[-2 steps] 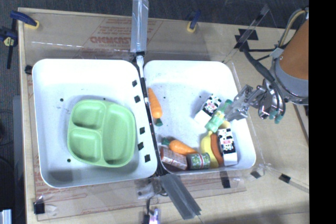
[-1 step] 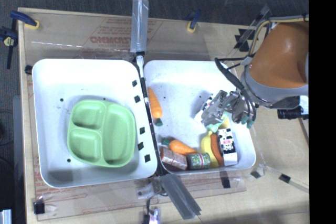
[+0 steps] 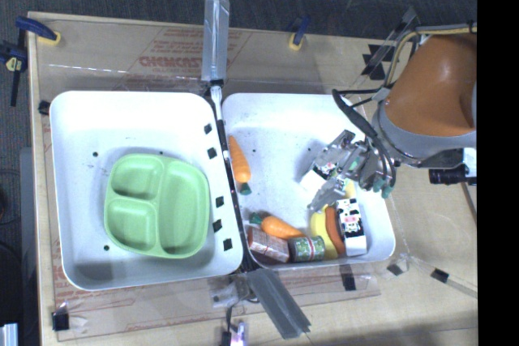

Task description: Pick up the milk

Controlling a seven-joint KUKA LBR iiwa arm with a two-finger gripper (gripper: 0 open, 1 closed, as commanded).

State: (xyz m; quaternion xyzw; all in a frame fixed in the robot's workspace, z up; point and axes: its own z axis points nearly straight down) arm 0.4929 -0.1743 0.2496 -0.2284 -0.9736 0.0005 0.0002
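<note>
White plastic forms two shallow bins side by side on the tabletop (image 3: 422,255). Along the near wall of the right bin (image 3: 276,113) lies a cluster of items: a brown packet (image 3: 266,243), a small green-labelled can (image 3: 308,248), an orange carrot (image 3: 280,226), a yellow banana-like piece (image 3: 320,224) and the milk (image 3: 351,224).

The milk is a small white carton with black cow-patch markings. It lies at the near right corner of the right bin, touching the yellow piece on its left. It appears to rest on the bin floor.

Just beyond the milk, the pincer (image 3: 345,166) hangs over the right side of the bin. Whether it is released or clenched cannot be told from this view; nothing is visibly between its tips.

Judged from this layout, the pick is not done: descent, closure and lift remain.

A second carrot (image 3: 239,164) lies by the divider. The left bin (image 3: 81,113) holds a green divided plate (image 3: 158,207).
</note>
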